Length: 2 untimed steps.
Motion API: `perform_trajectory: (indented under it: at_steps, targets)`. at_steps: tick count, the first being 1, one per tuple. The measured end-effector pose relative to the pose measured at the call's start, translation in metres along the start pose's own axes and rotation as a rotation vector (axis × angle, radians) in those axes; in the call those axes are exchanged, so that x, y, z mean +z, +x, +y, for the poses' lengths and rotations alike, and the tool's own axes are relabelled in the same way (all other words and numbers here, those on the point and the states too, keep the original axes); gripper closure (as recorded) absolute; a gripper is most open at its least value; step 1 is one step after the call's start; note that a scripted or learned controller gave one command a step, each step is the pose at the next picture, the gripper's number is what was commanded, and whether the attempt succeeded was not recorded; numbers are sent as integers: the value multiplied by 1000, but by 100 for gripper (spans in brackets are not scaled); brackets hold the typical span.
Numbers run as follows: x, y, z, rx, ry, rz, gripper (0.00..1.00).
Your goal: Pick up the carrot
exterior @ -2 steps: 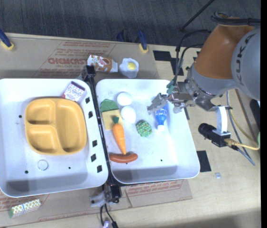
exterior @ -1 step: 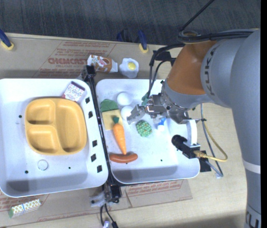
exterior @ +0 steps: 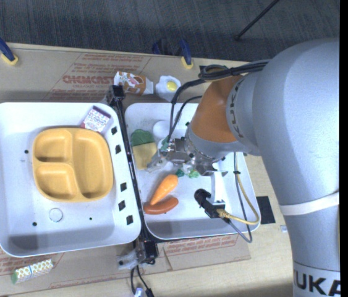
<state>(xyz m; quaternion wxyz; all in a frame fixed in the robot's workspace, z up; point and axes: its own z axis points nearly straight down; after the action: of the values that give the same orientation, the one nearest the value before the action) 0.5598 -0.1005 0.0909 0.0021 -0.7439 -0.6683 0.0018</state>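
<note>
The orange carrot [exterior: 164, 189] lies in the right bin [exterior: 180, 228], tilted, its thick end pointing up and right. Just below it rests a red sausage-shaped toy [exterior: 161, 206]. My gripper [exterior: 172, 156] hangs low over the bin just above the carrot's upper end, under the grey arm and its orange band [exterior: 214, 113]. The carrot is not between the fingers; it rests on the bin floor.
The left bin [exterior: 13, 228] holds a yellow divided tray [exterior: 73, 163] and a small purple-and-white packet [exterior: 97, 119]. In the right bin lie a green item [exterior: 141, 137], a yellow block [exterior: 143, 154] and a white ball [exterior: 160, 129]. A black cable connector [exterior: 204, 203] hangs near the bin's right side.
</note>
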Motion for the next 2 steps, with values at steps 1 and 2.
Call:
perform_trajectory:
  at_steps: [1,2]
  targets:
    - [0,2,-38,-12,0,1,0]
    - [1,-2,-71,298,2,2,0]
